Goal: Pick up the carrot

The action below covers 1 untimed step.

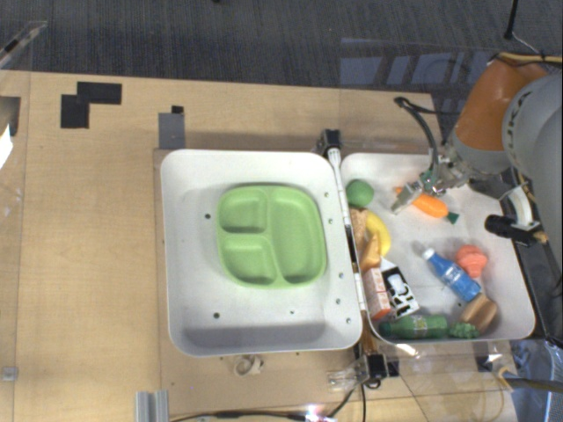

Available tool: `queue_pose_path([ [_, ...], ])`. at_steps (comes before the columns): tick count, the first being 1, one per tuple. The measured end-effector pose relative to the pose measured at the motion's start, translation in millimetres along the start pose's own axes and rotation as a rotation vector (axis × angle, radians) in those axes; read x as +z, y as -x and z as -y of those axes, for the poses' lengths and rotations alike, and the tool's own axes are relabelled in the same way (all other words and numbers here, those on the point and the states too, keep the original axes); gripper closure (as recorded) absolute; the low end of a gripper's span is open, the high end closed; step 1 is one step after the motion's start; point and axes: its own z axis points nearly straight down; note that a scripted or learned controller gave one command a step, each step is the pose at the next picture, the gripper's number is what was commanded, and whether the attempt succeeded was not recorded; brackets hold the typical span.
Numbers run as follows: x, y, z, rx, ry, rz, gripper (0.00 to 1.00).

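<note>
The bench (88, 262) is carrying two shallow white bins side by side. The left bin (189, 323) is holding a green divided tray (268, 236) and nothing else that I can make out. The right bin (510, 315) is sitting crowded with small goods. The grey arm (528, 121) is reaching in from the right, its orange band (488, 104) showing above the wrist, and the gripper (422, 192) is hanging low over the far part of the right bin.

The carrot (431, 206) is lying in that far part, orange with a green tip pointing toward the right wall. The gripper is sitting right at its left end, touching or just above it. The jaws are too small and cluttered here to read, so I cannot tell how they are standing, and the carrot is not visibly between them.

Nearer the front, a blue bottle (450, 275), a red piece (472, 258), a yellow banana (378, 234), a green ball (359, 192) and a black-and-white box (398, 293) are lying about, well clear of the carrot.

The risk, as I judge it, is the off-centre approach: closing on the tapered end could be squeezing the carrot out sideways or rolling it toward the wall, and the lift would be coming up with nothing.
</note>
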Motion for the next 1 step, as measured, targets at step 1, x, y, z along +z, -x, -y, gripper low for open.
queue_pose_path([
  [1, -14.2, 1.1, -3.4, -0.008, 0.008, 0.008, 1.0],
])
